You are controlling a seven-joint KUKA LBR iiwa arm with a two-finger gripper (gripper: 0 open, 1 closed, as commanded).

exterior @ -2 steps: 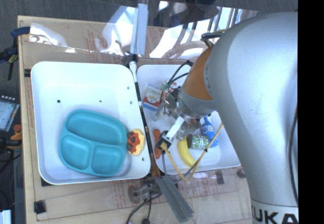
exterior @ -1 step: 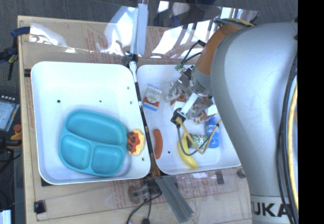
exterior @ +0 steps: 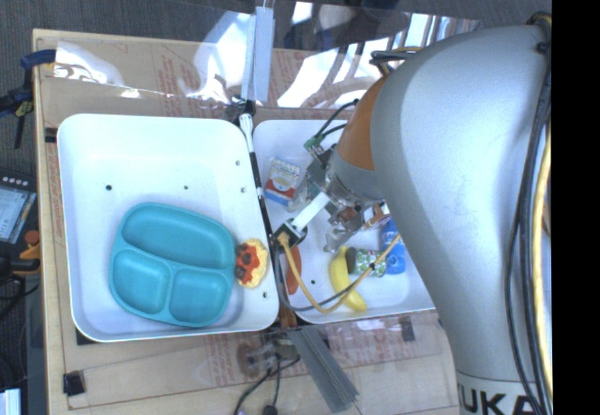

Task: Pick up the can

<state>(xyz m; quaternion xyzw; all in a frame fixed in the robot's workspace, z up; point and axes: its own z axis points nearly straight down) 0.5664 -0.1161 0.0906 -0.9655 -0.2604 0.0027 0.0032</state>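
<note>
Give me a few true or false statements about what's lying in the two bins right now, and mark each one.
1. A blue divided tray lies in the left bin. True.
2. The arm reaches over the left bin. False: it hangs over the right bin.
3. A banana lies in the right bin. True.
4. The blue tray has one compartment. False: it has three.
5. A small yellow and red toy sits beside the tray's right edge. True.

left bin point(exterior: 84, 216): divided tray point(exterior: 173, 263) | toy point(exterior: 249, 261) right of tray | right bin point(exterior: 281, 137): clutter under arm point(exterior: 469, 188)
</note>
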